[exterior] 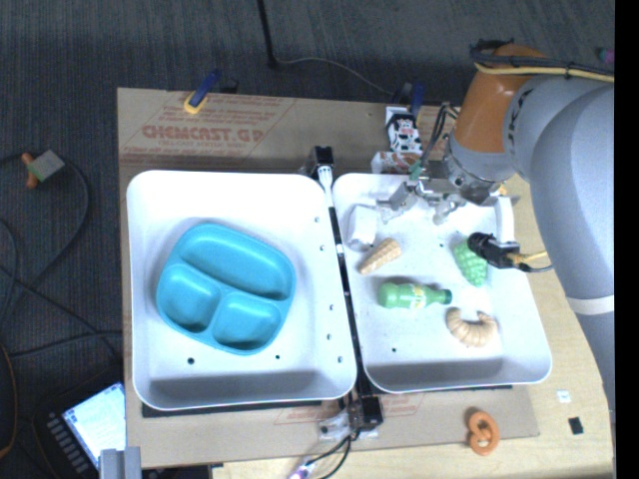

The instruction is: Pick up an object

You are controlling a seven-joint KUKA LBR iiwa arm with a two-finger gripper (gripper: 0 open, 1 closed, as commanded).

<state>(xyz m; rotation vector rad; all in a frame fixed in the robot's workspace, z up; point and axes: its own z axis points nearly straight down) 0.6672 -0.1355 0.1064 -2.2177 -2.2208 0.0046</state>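
The right bin (519,367) holds a tan cone-shaped toy (379,255), a green bottle (412,295) lying on its side, a bumpy green toy (469,265) and a tan croissant-like piece (471,327). My gripper (419,203) hangs over the bin's far end, above and behind the cone, beyond the bottle. Its fingers look spread open, and nothing shows between them. A small white piece (360,230) lies near the bin's far left corner, just left of the gripper.
The left bin (150,367) carries a blue divided tray (226,285). A black divider strip (339,257) runs between the bins. An orange ring-shaped toy (483,431) lies on the bench in front of the right bin. The grey arm (569,168) covers the right side.
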